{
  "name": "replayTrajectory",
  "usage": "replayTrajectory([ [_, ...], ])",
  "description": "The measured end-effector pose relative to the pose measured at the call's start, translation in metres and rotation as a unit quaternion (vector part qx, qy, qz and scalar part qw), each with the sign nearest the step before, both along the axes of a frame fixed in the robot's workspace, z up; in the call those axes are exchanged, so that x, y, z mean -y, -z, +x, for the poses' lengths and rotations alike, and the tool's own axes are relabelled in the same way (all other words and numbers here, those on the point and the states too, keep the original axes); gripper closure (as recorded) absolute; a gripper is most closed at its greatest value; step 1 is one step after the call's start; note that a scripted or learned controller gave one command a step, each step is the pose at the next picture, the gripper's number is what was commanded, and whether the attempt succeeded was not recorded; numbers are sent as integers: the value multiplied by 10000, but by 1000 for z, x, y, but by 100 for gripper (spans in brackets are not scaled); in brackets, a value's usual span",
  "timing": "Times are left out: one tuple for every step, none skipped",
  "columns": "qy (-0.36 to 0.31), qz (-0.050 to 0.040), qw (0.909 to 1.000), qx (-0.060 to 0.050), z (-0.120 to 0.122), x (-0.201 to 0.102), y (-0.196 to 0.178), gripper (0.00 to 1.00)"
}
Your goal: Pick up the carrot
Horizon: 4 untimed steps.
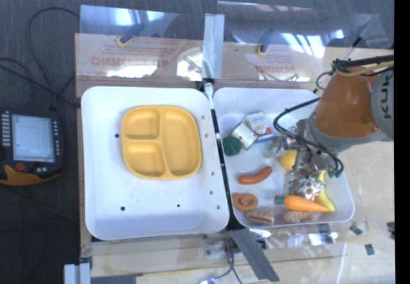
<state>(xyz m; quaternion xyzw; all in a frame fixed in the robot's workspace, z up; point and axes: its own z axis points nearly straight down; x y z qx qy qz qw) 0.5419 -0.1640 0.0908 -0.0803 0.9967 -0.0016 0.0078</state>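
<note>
In the camera view, the carrot [306,204] is lying in the right bin [225,167], near its front right corner. The gripper [301,175] is hovering just above it; its jaw state cannot be told.

Two white bins [154,222] sit mid-frame. The left one holds a yellow divided plate [161,142]. In the right bin, the carrot [306,204] at lower right is orange with a green top, the sausage [255,176] is reddish orange, and the small carton [257,123] is white with red print. The arm [346,106] at right is orange and grey.
</note>
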Motion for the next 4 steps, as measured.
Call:
replayTrajectory([
  [-4, -15, 10000, 31, 2, 0, -12, 100],
  [-1404, 3, 9901, -63, -29, -63, -76, 100],
  [-2747, -19, 9615, -44, -42, -26, -202, 100],
  [-2754, -8, 9613, -54, -42, -27, -201, 0],
])
